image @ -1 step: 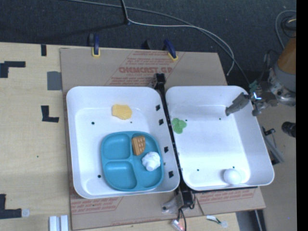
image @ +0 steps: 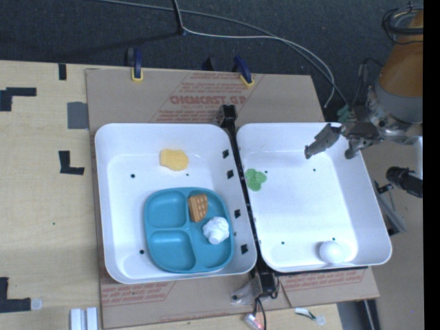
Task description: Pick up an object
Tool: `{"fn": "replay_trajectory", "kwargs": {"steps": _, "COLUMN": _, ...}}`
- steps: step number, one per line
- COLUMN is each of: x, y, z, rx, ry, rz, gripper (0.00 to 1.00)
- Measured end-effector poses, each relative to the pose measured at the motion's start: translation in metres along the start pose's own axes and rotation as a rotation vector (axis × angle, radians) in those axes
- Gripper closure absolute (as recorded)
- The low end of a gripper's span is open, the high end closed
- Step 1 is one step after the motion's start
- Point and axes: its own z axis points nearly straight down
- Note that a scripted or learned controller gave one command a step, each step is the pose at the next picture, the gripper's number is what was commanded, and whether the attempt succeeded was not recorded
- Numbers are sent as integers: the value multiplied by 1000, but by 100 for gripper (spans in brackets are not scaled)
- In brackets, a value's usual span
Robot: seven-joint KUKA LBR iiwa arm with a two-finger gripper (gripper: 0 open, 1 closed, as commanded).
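My gripper (image: 335,146) hangs open over the far right corner of the right bin (image: 357,184), with nothing between its two dark fingers. A small green object (image: 256,179) lies at the left side of the right bin. A white ball (image: 332,251) rests near that bin's front right corner. In the left bin (image: 113,184) a yellow piece (image: 174,159) lies on the floor. A blue divided tray (image: 165,239) there holds a brown waffle-like piece (image: 198,207) and a white crumpled object (image: 216,230).
The bins sit on a cardboard sheet (image: 199,95) held by two clamps at the back. A black divider (image: 237,184) runs between the bins. Cables cross the dark floor behind the bench.
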Motion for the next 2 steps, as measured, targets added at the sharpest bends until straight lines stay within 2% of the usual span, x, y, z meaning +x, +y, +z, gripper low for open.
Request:
{"fn": "replay_trajectory", "kwargs": {"steps": 1, "x": 52, "y": 1, "z": -34, "rx": 1, "ry": 1, "rz": 0, "gripper": 0}}
{"fn": "replay_trajectory", "kwargs": {"steps": 2, "x": 97, "y": -52, "z": 3, "rx": 6, "ry": 0, "rz": 2, "gripper": 0}}
